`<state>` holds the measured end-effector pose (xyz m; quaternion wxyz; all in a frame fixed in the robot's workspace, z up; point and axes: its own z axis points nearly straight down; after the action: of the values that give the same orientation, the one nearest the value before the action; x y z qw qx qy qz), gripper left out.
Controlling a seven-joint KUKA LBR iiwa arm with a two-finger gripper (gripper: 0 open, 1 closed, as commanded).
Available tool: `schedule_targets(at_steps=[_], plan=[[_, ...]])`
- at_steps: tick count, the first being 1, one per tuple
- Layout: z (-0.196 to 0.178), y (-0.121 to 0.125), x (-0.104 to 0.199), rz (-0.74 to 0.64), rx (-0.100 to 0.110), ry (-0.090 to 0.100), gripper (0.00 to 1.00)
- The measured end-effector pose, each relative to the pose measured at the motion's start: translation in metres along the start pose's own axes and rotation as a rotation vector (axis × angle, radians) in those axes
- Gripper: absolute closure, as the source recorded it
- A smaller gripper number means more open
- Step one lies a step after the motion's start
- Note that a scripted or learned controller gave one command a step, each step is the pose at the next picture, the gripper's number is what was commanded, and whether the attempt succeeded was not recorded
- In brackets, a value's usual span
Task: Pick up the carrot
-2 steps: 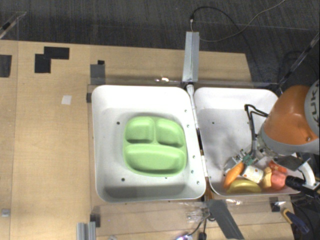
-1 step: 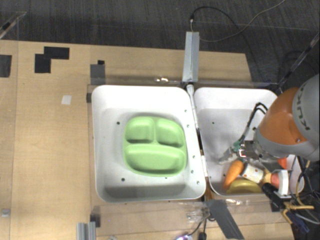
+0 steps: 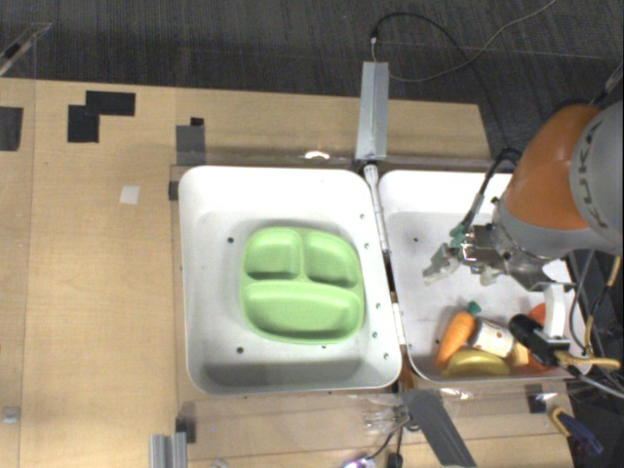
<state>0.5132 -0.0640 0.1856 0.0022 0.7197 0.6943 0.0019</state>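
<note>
The green divided plate (image 3: 300, 283) sits alone in the left bin (image 3: 200, 261), away from the action. In the right bin (image 3: 414, 213), the end effector (image 3: 441, 259) hangs above and left of the carrot (image 3: 454, 334), empty, its fingers seemingly parted. The carrot lies at the near wall, touching a yellow fruit (image 3: 478, 363) and small bottle (image 3: 492, 339), so a clean approach looks tight.

Left bin (image 3: 200, 261): holds a green divided plate (image 3: 300, 283).
Right bin (image 3: 414, 208): yellow banana (image 3: 478, 363), small bottle (image 3: 493, 339).
</note>
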Motion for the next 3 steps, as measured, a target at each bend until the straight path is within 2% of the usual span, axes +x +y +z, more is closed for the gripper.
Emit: schedule_targets(at_steps=[1,3], plan=[[0.084,-0.017,-0.021,0.073,-0.018,-0.002,0.00],[0.092,-0.018,-0.050,-0.510,-0.017,-0.004,0.00]])
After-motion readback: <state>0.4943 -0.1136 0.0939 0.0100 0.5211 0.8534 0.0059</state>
